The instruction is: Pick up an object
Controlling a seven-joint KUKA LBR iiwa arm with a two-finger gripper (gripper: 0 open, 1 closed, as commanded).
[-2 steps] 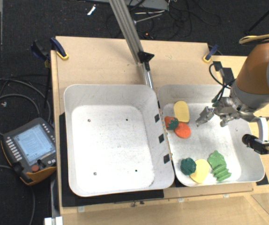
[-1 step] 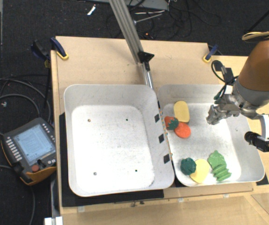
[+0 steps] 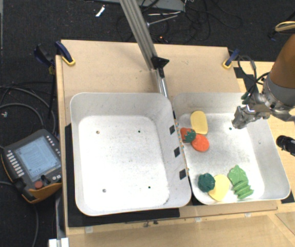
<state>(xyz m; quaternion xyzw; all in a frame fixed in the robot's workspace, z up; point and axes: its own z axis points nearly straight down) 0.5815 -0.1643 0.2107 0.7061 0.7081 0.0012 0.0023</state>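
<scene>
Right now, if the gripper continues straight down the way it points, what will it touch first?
Probably the bare floor of the right bin. The gripper hangs over an open patch; the yellow piece lies off to the side. Depth is hard to judge.

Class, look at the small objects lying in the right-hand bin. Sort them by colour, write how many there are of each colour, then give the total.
Yellow: 2, upper piece and lower piece
Orange-red: 2, small piece and larger piece
Dark green: 1
Light green: 1
Total: 6
</scene>
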